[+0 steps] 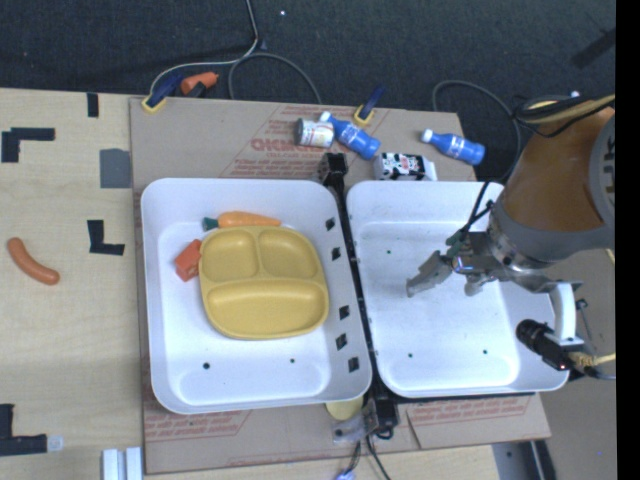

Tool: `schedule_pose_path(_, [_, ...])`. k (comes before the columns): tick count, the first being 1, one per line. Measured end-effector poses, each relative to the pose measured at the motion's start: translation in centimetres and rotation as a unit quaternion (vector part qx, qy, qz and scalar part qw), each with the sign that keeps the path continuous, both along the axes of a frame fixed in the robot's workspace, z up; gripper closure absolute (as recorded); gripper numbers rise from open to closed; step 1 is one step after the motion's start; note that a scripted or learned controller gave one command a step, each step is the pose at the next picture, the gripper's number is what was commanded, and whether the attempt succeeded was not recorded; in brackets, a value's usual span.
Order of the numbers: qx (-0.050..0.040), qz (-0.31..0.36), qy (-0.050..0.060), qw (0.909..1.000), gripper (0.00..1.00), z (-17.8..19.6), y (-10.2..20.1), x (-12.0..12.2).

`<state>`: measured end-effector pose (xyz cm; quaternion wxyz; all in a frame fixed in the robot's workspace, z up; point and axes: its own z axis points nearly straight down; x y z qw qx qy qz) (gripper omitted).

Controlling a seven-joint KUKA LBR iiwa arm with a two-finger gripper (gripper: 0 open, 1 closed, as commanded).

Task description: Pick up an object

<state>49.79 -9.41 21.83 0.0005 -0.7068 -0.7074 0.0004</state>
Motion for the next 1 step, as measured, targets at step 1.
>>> schedule_pose_path(1, [-0.0019,-0.002,-0.002,1.0000,0.00,-1.12,-7.60,5.58])
